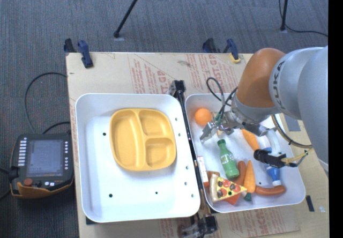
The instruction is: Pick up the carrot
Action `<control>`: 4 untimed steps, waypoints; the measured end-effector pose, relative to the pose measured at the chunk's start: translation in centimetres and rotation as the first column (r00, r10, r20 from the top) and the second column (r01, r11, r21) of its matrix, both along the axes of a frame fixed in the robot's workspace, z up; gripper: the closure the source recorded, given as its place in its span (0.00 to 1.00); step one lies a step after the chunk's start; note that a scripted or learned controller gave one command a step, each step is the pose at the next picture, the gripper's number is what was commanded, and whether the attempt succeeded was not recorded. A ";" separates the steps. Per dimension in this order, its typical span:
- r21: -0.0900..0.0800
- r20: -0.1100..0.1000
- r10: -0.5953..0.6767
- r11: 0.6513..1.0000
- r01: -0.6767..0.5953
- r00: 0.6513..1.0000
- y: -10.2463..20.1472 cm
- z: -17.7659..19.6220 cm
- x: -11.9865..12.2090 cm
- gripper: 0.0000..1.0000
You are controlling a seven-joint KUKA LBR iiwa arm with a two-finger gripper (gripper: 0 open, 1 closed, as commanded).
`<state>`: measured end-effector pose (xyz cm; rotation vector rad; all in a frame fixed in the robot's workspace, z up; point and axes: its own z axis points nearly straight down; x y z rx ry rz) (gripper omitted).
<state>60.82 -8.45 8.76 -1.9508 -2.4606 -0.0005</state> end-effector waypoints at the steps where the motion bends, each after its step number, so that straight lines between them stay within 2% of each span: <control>1: -0.001 -0.001 -0.290 0.957 0.290 0.957 -0.2 2.0 2.8 0.00; 2: -0.001 -0.003 -0.437 0.900 0.437 0.900 0.3 0.0 3.5 0.00; 3: -0.005 -0.014 -0.433 0.901 0.433 0.901 0.3 0.9 3.3 1.00; 4: -0.001 -0.001 -0.238 0.971 0.238 0.971 -0.6 0.0 -1.3 1.00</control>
